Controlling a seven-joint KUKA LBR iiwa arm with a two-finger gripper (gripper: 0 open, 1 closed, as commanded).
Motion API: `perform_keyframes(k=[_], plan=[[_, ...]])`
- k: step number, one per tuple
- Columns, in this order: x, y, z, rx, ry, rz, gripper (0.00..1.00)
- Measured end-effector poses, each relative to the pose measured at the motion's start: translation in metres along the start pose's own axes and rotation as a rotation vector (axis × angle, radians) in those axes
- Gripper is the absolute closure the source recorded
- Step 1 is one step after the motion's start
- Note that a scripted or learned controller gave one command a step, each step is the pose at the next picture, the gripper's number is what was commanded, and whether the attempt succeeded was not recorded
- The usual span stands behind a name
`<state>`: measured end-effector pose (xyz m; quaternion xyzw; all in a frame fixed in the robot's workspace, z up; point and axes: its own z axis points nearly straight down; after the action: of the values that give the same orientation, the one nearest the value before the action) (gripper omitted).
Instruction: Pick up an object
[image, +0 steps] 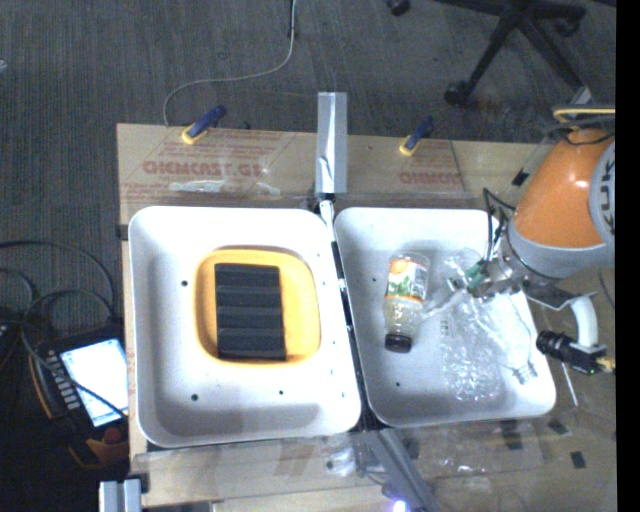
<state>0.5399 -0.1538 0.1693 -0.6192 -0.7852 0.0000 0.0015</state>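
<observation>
Claw (478, 283) state cannot be told, being parked over crinkled clear plastic (478, 345) in the right bin (365, 300) beside the bottle (403, 300); film could be snagged instead, or the round bottle rolled away.

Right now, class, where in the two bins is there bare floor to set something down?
Free: the left bin floor in front of the yellow tray. Crowded: the right bin, where bottle, crumpled plastic and end effector sit close.
</observation>
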Motion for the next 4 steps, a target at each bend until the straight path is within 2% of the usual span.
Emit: perform_keyframes(k=[1, 2, 3, 4], plan=[[-0.057, 0.060, 0.078, -0.013, -0.010, -0.022, 0.00], [-0.039, 0.018, 0.078, -0.015, -0.010, 0.070, 0.00], [-0.045, 0.068, 0.079, -0.014, -0.010, 0.103, 0.00], [-0.081, 0.072, -0.030, -0.001, -0.006, 0.184, 0.00]])
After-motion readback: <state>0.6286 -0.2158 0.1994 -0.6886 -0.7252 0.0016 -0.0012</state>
